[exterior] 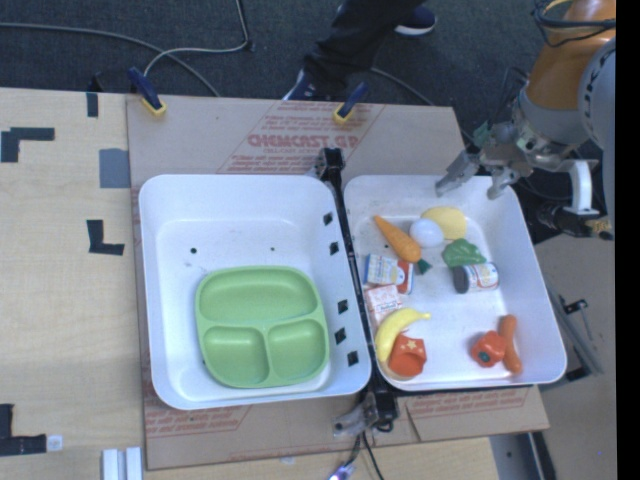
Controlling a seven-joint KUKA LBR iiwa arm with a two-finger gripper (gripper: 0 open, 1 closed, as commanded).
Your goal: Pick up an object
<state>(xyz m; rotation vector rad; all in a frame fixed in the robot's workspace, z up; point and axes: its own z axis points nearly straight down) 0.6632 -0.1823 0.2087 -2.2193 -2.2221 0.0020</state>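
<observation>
The right bin (pixel 530 268) holds several toy foods: a carrot (pixel 397 238), a white egg (pixel 427 231), a lemon (pixel 446 220), a green leafy piece (pixel 463 253), a banana (pixel 396 327), a red pepper (pixel 405 356), a small can (pixel 476 276), snack packets (pixel 384 271) and a red-orange piece (pixel 497 346). My gripper (pixel 473 179) hangs over the bin's far right rim, above and behind the lemon. Its two fingers are spread apart with nothing between them.
The left bin (pixel 165 228) holds a green divided plate (pixel 262 326). Both bins rest on a cardboard sheet (pixel 290 138) held by clamps (pixel 147 90) at the far edge. A person's leg (pixel 370 18) stands beyond the bench.
</observation>
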